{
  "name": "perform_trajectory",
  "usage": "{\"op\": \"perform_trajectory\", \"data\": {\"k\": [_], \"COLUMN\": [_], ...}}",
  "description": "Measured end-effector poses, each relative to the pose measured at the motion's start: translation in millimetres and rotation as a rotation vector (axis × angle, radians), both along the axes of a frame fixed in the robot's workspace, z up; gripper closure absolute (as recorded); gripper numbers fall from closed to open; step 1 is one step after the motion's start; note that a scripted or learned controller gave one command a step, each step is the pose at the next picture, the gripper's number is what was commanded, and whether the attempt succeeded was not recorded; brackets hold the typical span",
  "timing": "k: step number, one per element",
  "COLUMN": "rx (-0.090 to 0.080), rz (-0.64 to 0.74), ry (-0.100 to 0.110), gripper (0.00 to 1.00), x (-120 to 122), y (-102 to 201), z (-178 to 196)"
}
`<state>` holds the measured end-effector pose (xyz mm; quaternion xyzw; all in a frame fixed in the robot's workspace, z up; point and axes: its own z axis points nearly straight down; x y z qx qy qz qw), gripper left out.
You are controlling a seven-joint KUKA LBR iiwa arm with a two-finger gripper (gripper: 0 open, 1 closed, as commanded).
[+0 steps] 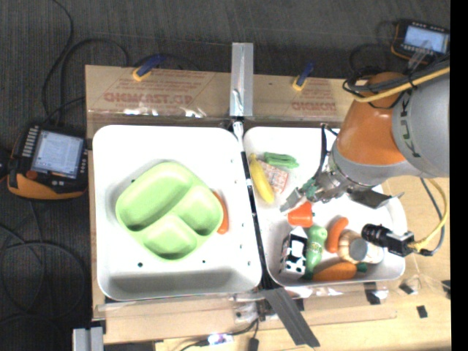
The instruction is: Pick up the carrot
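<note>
Carrot (pixel 300 214): taken to be the short orange piece in the right bin (pixel 395 209), left of the bin's middle and toward the wall it shares with the left bin (pixel 102 196). This identification is a judgement, since other orange items are present. A rounded one (pixel 337 232) lies just to its right, a longer tapered one (pixel 336 271) lies along the near wall, and an orange sliver (pixel 222 215) sits at the right edge of the green tray (pixel 164 210) in the left bin. The gripper (pixel 306 194) hangs directly over the far side of the chosen piece, and the arm's grey and orange body comes in from the right. The carrot lies just on the near side of the gripper tip, either touching it or very close; at this slant the two cannot be told apart. Whether the gripper is spread or closed cannot be read from this view, and nothing is seen held in it. The carrot's long axis appears to run roughly left to right, though the piece is too small and too blurred to be sure. A banana (pixel 261 181) lies just to the left, a green piece (pixel 316 243) just to the near right, and a black and white item (pixel 295 253) beyond that. In my judgement the coming move turns on a short shift toward the near wall followed by a straight descent. The neighbouring items leave little margin.
</note>
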<state>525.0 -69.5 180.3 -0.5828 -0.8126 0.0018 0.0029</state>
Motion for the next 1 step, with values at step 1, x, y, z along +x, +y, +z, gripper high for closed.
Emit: {"op": "perform_trajectory", "data": {"k": [1], "rx": [0.001], "rz": [-0.083], "ry": [0.002], "gripper": [1.00], "x": [-42.2], "y": [26.5], "z": [-0.3]}}
